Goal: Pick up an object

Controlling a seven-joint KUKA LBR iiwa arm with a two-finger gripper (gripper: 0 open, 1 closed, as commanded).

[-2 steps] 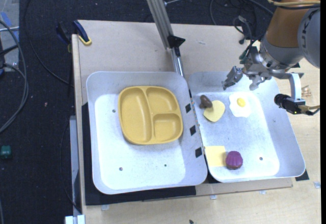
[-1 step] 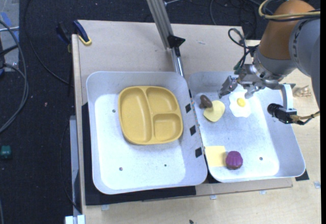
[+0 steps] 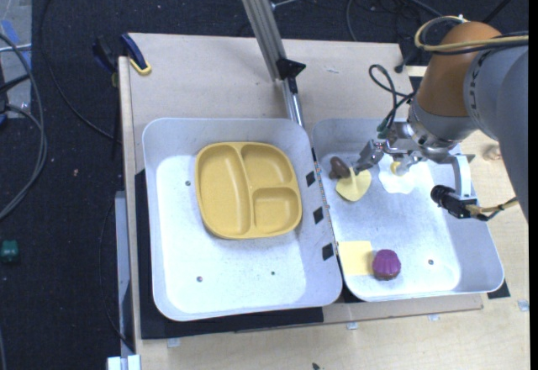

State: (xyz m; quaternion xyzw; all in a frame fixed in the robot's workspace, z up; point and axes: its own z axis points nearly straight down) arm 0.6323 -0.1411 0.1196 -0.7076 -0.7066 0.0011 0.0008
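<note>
Not yet done, judging by the layout: nothing seen lifted, nothing seen between the fingers. Gripper (image 3: pixel 380 155) down low in the right bin (image 3: pixel 437 234), at its upper left part, just beside a pale yellow, soft-edged piece (image 3: pixel 354 187) lying flat on the bin floor. Cannot tell whether spread or pressed together, too small and cluttered at that spot. Close by to the left, a small brown rounded lump (image 3: pixel 339 166); to the right, a whitish glossy thing (image 3: pixel 397 182) of unclear shape. Nearest candidate for the pick, likely the pale yellow piece or the brown lump; grasp and lift both left to do.

Further down the same bin, well apart from the gripper, a flat yellow square block (image 3: pixel 355 257) with crisp corners, touching or nearly touching a purple rounded object (image 3: pixel 386 264) with a matte, slightly bumpy look.

In the left bin (image 3: pixel 168 276), a mustard-yellow compartment tray (image 3: pixel 249 190), smooth moulded plastic, rounded corners, three wells. Both bins shallow, white, faintly speckled, with curved rims. Beneath them a light wooden tabletop (image 3: pixel 202 74)
</note>
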